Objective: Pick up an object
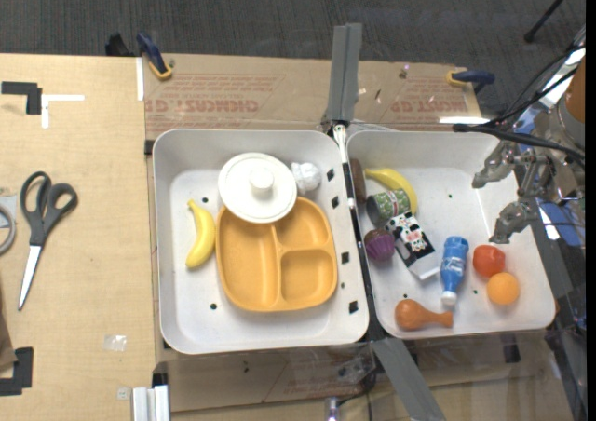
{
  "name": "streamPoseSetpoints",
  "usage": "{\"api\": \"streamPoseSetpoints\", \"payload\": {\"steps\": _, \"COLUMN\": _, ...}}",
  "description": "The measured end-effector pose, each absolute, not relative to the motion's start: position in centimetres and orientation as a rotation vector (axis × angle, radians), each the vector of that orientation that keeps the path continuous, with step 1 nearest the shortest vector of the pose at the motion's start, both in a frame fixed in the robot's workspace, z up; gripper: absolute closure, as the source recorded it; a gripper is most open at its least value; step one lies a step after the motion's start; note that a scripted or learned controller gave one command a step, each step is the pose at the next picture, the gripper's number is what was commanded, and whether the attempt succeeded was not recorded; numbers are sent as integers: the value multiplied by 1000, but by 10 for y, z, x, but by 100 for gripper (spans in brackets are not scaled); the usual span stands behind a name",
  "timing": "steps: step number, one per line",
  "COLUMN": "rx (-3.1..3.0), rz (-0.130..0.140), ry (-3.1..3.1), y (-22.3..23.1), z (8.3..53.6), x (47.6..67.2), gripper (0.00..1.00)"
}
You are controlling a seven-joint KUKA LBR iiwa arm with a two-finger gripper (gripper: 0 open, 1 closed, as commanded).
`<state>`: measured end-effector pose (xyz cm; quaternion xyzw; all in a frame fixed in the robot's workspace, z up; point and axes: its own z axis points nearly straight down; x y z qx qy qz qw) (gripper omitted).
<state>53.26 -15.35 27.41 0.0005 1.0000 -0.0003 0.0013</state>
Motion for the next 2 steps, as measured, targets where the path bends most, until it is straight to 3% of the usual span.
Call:
{"api": "streamPoseSetpoints", "payload": {"steps": 1, "rx": 149, "rz": 0, "ry": 3135, "y": -123, "z": 140, "x": 547, "gripper": 0}}
{"api": "streamPoseSetpoints", "payload": {"steps": 2, "rx": 277, "rz": -1, "ry": 3122, "y": -94, "z": 95, "x": 553, "gripper": 0}}
